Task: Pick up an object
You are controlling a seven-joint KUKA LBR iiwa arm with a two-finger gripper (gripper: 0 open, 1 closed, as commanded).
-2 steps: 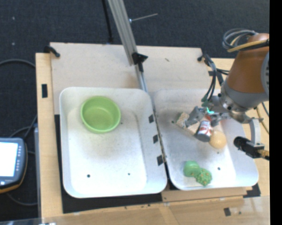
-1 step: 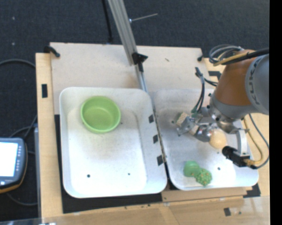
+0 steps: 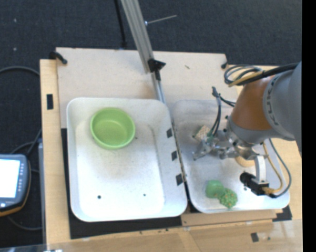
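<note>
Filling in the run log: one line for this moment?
arm: over right bin | gripper: low | green toy: loose | green bowl: left bin

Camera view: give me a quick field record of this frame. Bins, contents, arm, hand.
left bin: holds a green bowl, upright, in its far left part
right bin: holds a green lumpy object near its front edge, and a small pale object further back
arm: reaches in from the right, above the right bin
hand: low over the right bin, beside the pale object; grip state unclear
green object: apart from the hand, not grasped
</note>
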